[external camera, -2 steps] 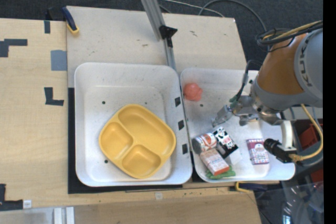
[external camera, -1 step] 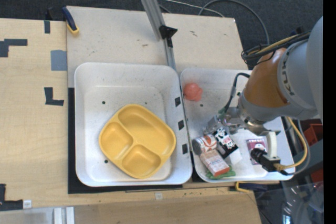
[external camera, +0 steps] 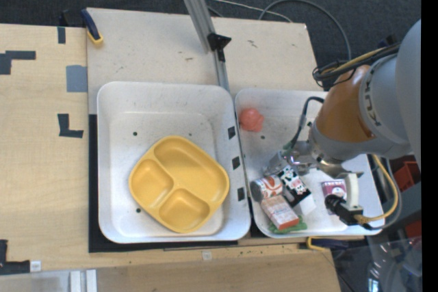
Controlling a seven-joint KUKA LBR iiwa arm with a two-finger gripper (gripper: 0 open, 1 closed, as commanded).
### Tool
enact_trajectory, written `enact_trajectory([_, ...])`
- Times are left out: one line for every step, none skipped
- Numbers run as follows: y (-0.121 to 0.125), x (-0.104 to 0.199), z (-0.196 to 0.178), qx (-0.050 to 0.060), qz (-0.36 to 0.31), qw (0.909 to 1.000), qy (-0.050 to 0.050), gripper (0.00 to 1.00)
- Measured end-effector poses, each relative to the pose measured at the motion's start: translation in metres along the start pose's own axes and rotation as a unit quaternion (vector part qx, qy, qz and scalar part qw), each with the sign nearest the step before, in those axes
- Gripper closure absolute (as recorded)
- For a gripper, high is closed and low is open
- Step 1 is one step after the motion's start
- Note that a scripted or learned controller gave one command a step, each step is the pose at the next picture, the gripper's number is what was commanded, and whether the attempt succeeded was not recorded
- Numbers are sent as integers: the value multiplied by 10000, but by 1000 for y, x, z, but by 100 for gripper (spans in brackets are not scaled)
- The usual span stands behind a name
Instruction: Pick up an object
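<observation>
With the gripper (external camera: 293, 171) low over the right white bin's (external camera: 274, 100) front clutter, its opening impossible to tell, it should settle squarely on one item, likely the black-and-white patterned small carton (external camera: 295, 187), before closing.

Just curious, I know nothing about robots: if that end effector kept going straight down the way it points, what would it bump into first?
Probably the small black-and-white object in the right white bin, directly under the end effector; depth is hard to judge.
</observation>
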State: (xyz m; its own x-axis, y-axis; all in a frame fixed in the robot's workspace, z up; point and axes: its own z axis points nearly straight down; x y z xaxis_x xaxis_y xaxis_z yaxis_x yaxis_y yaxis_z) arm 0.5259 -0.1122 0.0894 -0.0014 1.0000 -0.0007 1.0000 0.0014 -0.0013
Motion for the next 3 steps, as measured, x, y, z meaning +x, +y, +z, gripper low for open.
enact_trajectory([0, 1, -10, 7, -1, 10000, 8, 100])
enact_trajectory([1, 8, -71, -23, -5, 10000, 2, 100])
enact_trajectory([10, 11, -118, -24, -6, 10000, 0, 100])
